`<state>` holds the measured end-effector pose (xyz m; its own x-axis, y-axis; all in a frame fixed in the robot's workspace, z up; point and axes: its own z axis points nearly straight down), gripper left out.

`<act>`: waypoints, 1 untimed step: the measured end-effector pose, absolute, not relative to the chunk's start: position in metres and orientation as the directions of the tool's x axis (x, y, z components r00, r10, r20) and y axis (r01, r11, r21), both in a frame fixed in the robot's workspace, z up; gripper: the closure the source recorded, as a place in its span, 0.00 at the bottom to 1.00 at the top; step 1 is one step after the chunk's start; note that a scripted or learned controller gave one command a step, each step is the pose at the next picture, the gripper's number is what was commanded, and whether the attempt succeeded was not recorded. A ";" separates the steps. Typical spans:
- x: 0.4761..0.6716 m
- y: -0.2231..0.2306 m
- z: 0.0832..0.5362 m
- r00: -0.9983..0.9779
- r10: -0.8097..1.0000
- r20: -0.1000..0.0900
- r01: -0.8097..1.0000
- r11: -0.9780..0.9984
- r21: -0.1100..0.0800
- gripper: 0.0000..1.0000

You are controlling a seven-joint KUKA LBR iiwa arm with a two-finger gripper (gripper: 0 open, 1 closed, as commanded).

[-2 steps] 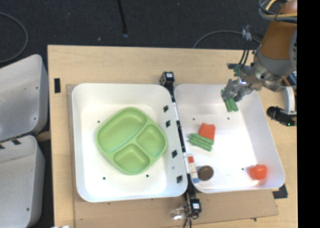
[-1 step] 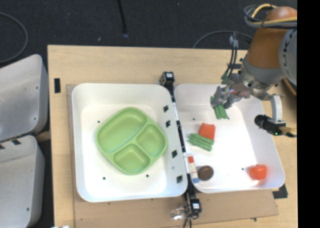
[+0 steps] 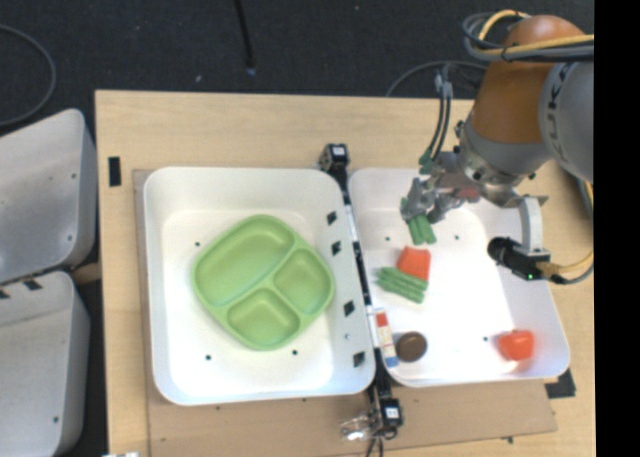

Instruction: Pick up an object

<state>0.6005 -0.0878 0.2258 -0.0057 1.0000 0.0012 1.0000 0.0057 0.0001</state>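
The arm reaches in from three o'clock and its hand [image 3: 428, 207] hangs low in the right bin [image 3: 470, 345], toward the bin's upper left, at the stage of closing on or lifting a piece. A green piece [image 3: 421, 228] shows right at the fingertips, apparently clamped between them, though the view is too coarse to be sure it is truly gripped rather than merely touched; I judge the hand to be grasping it. That green piece is a short bar, its long axis running roughly from eleven to five o'clock, with the lower end pointing toward the orange block [image 3: 414, 262] just below it. Beside that block, toward seven o'clock, lies a green bean pod [image 3: 401, 284], long axis from ten to four o'clock. A brown round piece [image 3: 411, 347] sits near the bin's six o'clock edge and a red-orange piece [image 3: 516, 345] at five o'clock. The left bin [image 3: 170, 345] holds a green divided plate [image 3: 263, 281]. The next move calls for a straight, steady lift, clear of the orange block, with the grip kept firm.
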 end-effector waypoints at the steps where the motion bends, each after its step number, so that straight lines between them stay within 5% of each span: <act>1: 0.578 -0.043 0.238 -0.007 1.000 0.002 1.000 0.007 0.000 1.00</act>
